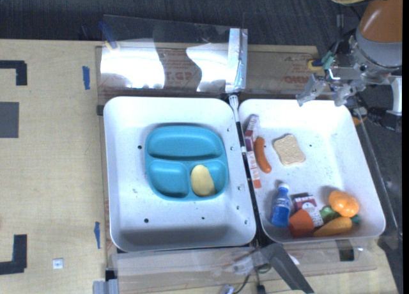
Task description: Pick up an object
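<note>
Picking from the right bin (364, 158), I'd take the bread slice (289, 150) at its 11 o'clock — lying flat and alone, likely light and rigid plastic, best pinched across its edges. My claw (326, 89) hovers over the bin's 12 o'clock rim; I cannot tell its state — the tips blur into clutter.

pale wooden bench (51, 177) | on it: two shallow white plastic bins side by side, left bin (121, 158), right bin (358, 158), touching | black square marks (16, 72) at bench's left
</note>
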